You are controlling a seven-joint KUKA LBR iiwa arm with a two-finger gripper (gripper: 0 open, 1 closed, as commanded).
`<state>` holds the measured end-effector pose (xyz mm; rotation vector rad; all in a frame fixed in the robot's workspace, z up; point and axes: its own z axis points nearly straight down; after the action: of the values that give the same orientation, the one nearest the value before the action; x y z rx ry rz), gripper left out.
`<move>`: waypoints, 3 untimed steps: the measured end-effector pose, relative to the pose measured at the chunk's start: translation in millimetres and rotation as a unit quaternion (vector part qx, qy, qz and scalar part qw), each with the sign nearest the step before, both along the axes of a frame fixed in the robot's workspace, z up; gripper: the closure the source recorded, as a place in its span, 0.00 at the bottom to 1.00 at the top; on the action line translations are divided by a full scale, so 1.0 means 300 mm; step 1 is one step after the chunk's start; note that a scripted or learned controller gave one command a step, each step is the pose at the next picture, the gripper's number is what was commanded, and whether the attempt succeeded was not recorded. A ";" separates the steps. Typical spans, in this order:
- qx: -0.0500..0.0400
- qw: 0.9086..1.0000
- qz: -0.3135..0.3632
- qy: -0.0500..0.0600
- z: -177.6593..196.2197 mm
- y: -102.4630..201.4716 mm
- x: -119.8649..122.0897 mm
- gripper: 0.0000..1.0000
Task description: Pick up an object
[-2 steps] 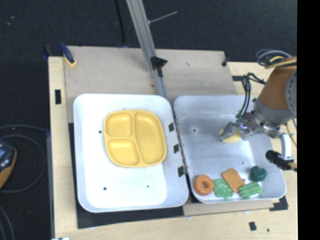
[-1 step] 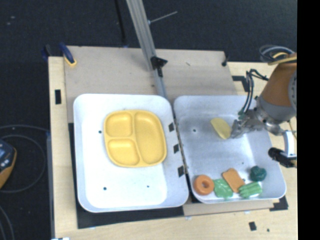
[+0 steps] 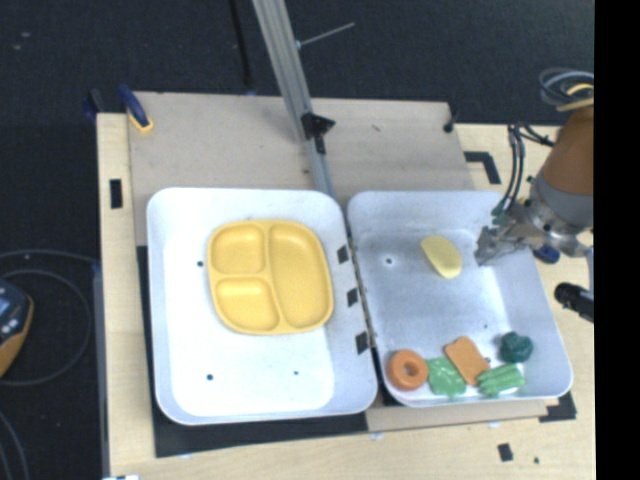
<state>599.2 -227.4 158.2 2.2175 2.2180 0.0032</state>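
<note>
where the arm leans in over the right bin point(image 3: 375, 268), its claw point(image 3: 492, 245) hangs beside the yellow piece point(image 3: 441, 256) — grip state unreadable.

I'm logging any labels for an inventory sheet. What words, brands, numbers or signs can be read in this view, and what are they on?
None can be read.
The yellow divided plate, the pale yellow piece, the orange ring and the other toys along the right bin's near edge carry no visible print.
The small black marks on the bench are plain tape, without lettering.
The dark device at the left edge is too small and blurred to tell.
</note>
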 end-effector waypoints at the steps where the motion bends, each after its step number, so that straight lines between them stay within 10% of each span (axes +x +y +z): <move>1: 0.000 1.000 0.002 -0.001 0.154 0.015 0.009 1.00; 3: 0.001 1.000 0.003 0.002 0.208 0.189 0.004 1.00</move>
<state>600.5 -170.8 220.6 2.2142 2.2275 0.0026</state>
